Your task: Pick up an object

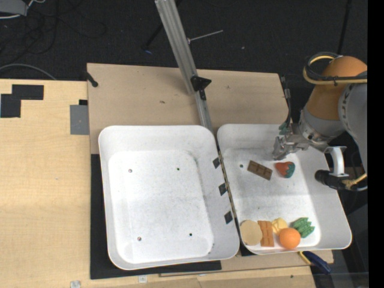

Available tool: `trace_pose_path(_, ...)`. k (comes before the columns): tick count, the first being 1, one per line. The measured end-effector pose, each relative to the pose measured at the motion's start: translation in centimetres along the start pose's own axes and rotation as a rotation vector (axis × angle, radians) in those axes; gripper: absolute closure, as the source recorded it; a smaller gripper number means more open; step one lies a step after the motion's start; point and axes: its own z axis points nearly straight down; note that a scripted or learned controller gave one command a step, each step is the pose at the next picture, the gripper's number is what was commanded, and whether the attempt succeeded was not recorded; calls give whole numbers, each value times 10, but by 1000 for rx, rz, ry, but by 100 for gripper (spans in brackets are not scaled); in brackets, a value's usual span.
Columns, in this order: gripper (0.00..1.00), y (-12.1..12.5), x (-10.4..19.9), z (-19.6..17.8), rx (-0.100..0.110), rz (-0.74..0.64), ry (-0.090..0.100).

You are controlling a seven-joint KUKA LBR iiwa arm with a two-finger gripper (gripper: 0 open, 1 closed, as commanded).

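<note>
My gripper (282, 152) hangs over the upper right part of the right bin (258, 140), its tips just above a small red and teal toy (285, 169). A brown chocolate-like bar (260, 170) lies left of that toy. Along the bin's front edge sit a beige round piece (251, 232), an orange-brown slice (266, 233), a yellow piece (279, 224), an orange ball (289, 238) and a green leafy toy (303, 226). Nothing shows between the fingers.
The left bin (159, 191) lies beside the right one, with black clips along the shared edge. A slanted aluminium rail (180, 47) rises behind the bins. The arm's orange band (336, 83) stands at the right.
</note>
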Motion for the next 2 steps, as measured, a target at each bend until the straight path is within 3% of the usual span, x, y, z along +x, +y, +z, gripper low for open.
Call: trace_pose_path(2,100,-2,-2,-87,-5,4,-1)
